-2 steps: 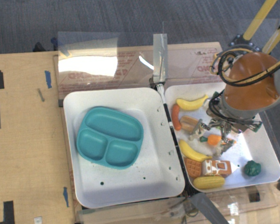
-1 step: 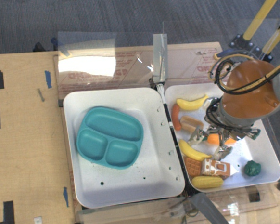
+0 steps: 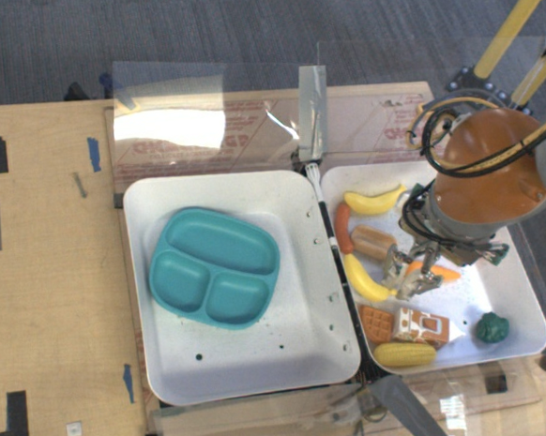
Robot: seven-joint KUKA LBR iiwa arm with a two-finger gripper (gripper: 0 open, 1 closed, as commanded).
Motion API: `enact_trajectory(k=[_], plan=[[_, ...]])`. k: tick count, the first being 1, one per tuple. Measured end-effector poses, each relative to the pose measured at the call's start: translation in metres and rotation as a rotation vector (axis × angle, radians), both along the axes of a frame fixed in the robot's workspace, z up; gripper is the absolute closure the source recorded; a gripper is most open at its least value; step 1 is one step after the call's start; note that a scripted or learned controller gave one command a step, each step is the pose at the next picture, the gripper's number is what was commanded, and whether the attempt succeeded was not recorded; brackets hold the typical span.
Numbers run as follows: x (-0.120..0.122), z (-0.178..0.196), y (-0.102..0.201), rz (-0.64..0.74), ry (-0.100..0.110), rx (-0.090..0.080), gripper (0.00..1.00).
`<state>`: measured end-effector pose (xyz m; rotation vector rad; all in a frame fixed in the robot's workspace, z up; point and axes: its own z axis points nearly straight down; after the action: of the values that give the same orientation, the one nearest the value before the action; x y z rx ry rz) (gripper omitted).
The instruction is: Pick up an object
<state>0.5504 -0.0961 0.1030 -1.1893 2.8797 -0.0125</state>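
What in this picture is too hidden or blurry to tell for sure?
- Gripper: the arm's orange band hides it from above, finger state unclear.
- Orange piece by the gripper: partly covered, identity unclear.
- Small box: print too small to read.

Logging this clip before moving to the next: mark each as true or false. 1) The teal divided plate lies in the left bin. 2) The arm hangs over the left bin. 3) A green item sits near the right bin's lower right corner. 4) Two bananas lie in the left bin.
1) True: the teal divided plate lies in the left bin.
2) False: the arm hangs over the right bin, its pincer low among the toy food.
3) True: the green item sits there.
4) False: both bananas lie in the right bin.
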Motion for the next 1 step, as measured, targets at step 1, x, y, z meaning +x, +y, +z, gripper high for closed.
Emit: enact_trajectory(k=[1], plan=[[0.0566,0.0649,-0.0752,0.166,0.014,-0.008,1.00]])
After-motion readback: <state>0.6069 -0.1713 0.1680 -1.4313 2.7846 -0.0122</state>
